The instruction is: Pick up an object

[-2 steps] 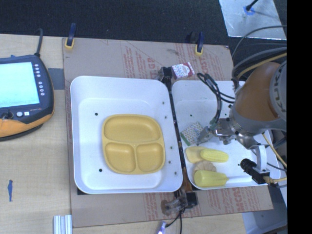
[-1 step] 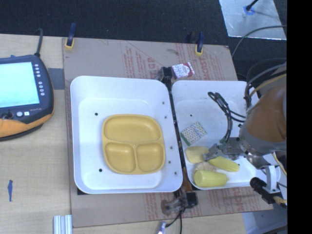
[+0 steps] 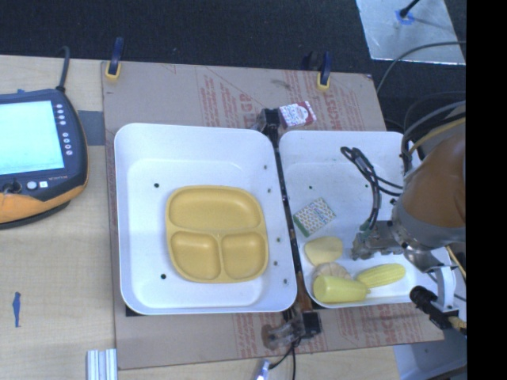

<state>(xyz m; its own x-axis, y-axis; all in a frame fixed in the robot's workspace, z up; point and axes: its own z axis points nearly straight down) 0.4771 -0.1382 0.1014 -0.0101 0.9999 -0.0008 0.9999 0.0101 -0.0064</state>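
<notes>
**Arm Low Over the Right Bin, Food Pieces Beside It**

While the grey arm (image 3: 432,196) with its orange band reaches in from the right, its gripper (image 3: 371,244) sits low over the right bin (image 3: 333,153), near that bin's front half. Whether it is released or clenched cannot be told from this slanted view, since the wrist body and cables cover it, and nothing can be seen grasped in it.

Four loose things lie in the right bin. A small green-and-white packet (image 3: 314,215) lies flat near the bin's left wall, apart from the gripper. Just in front of it sits a pale yellow rounded piece (image 3: 323,250), close beside the gripper's left side. At the front edge lies a yellow-green elongated piece (image 3: 339,290), and next to it, slightly to the right, a yellow corn cob (image 3: 381,275) lies just below the gripper.

The left bin (image 3: 139,212) carries a yellow divided plate (image 3: 215,233) with one long compartment at the back and two smaller ones in front.

Both bins rest on a cardboard sheet (image 3: 222,93) clamped to the desk (image 3: 47,291). A teach pendant (image 3: 36,153) with a lit screen lies at the desk's left. A small red-and-white carton (image 3: 297,115) sits on the cardboard just behind the bins.
</notes>
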